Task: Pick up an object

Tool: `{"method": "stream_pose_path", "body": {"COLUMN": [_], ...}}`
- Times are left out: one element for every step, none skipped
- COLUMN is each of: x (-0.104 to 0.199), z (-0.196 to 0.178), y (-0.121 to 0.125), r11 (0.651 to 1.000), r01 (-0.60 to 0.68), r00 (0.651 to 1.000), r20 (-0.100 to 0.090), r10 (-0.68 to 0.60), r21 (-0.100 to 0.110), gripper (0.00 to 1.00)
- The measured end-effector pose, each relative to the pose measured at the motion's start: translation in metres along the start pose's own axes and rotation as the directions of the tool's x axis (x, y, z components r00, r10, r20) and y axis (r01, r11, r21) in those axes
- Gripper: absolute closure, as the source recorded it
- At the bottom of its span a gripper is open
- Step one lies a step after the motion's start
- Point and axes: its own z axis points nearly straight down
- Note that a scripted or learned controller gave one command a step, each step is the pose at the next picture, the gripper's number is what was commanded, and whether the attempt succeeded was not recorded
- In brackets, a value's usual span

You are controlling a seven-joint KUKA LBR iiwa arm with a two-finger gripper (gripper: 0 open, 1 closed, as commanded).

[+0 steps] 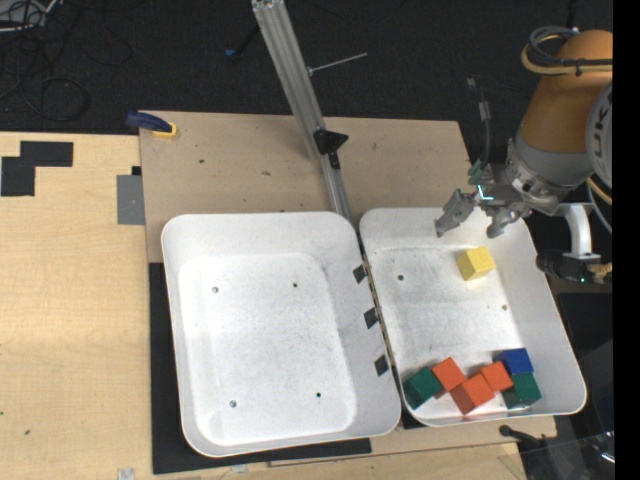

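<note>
Overhead slanted view of the bench, with the right bin taken as the landmark. The arm is reaching in from the right, and its gripper is hanging over the far edge of the right bin, its two fingers spread wide apart with nothing between them. A yellow block is lying alone on the floor of the right bin, just below and beside the gripper, not touching it. At the near end of the same bin a cluster of blocks is resting together: a green block, an orange block, a red-orange block, a second orange block, a blue block and a dark green block. The left bin is sitting directly beside the right bin, their edges meeting. A metal rail is leaning across the bench beyond the two bins.
</note>
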Motion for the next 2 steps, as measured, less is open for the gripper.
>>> {"method": "stream_pose_path", "body": {"x": [0.000,-0.006], "z": [-0.003,0.054], "y": [0.001,0.007], "r11": [1.000,1.000], "r01": [0.002,-0.002], "r00": [1.000,1.000], "r20": [0.002,0.001], "r10": [-0.002,0.002], "r21": [-0.004,0.001], "gripper": [0.00,0.00]}}
